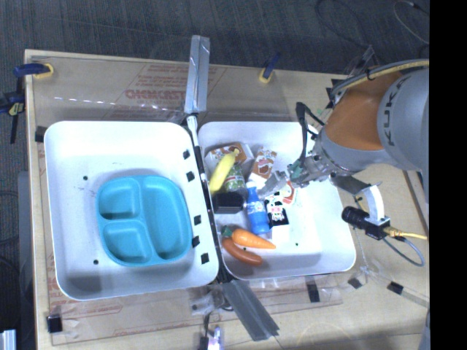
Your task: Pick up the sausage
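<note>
The sausage (239, 253) is a reddish-brown link lying near the front left corner of the right bin (321, 250). An orange carrot (251, 238) rests against its far side and partly overlaps it. My gripper (279, 185) hangs low over the middle of the right bin, above a red-and-white packet (286, 193). It is well behind and to the right of the sausage, and nothing from the bin visibly hangs from it.
Around the gripper lie a yellow banana (222, 171), a blue bottle (256, 211), a black block (228, 201) and printed packets (264, 163). The left bin (66, 159) holds a blue divided tray (141, 219). A metal bar (197, 75) stands behind the bins.
</note>
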